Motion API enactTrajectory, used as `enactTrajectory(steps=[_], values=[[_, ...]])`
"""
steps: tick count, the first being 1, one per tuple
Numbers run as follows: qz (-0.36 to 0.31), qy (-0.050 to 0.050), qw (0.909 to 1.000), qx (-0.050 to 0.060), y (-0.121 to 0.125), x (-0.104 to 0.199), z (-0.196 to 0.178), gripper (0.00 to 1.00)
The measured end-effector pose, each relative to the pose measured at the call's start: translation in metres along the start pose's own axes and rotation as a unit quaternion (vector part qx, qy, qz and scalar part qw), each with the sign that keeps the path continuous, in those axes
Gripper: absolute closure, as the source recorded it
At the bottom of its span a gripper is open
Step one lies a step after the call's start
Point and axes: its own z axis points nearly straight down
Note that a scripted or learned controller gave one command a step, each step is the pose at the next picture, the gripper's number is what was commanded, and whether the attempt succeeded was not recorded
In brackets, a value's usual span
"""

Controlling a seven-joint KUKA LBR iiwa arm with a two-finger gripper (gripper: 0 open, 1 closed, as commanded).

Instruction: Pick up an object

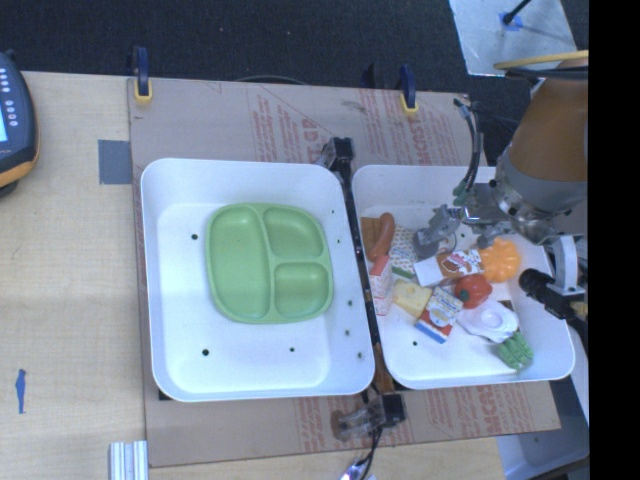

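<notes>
I look down on a pale wooden table overlaid with a cardboard sheet. Beyond the table's far edge lies dark floor, with a pale sheet lying on it.

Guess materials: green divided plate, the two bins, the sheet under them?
Green divided plate: probably moulded plastic, matte; even pale colour, soft rounded dividers. Left bin and right bin: likely thin formed plastic, slightly glossy white, with rounded corners. Sheet under them: looks like brown cardboard, with printed red lettering and a flat dull surface.
</notes>
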Motion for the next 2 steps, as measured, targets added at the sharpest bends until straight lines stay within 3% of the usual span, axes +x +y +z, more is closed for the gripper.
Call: enactTrajectory(steps=[1, 2], values=[[-0.001, -0.003, 0.9999, -0.010, -0.026, 0.002, 0.083, 0.00], [0.001, -0.006, 0.9999, -0.009, 0.015, 0.009, 0.092, 0.00]])
